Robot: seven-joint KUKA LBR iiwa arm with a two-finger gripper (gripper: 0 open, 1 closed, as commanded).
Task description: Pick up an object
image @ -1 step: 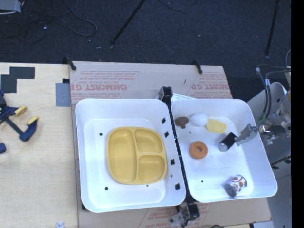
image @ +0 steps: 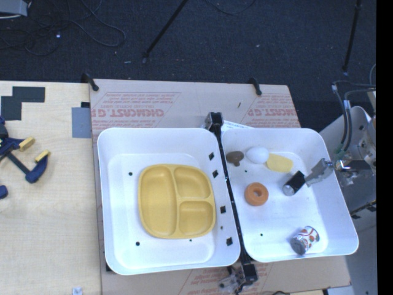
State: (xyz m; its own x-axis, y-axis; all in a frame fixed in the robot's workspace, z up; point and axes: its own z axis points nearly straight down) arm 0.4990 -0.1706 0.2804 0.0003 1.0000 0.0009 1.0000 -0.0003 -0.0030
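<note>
dark floor with cables lies behind a light wooden bench (image: 49, 238), where cardboard (image: 184, 106) carries two white bins side by side. right bin (image: 331, 226) holds an orange donut-shaped ring (image: 256, 194) in its middle, with a black and silver cylinder (image: 294, 183) just beside it, a yellow block (image: 280, 163), a white egg-like ball (image: 257, 155), a brown piece (image: 235, 158) and a small can (image: 304, 239) near the front corner; left bin (image: 116, 165) holds a yellow divided plate (image: 177, 200). gripper (image: 320, 171) hangs over the right bin close to the cylinder, holding nothing, and if it is open i cannot tell.
</note>
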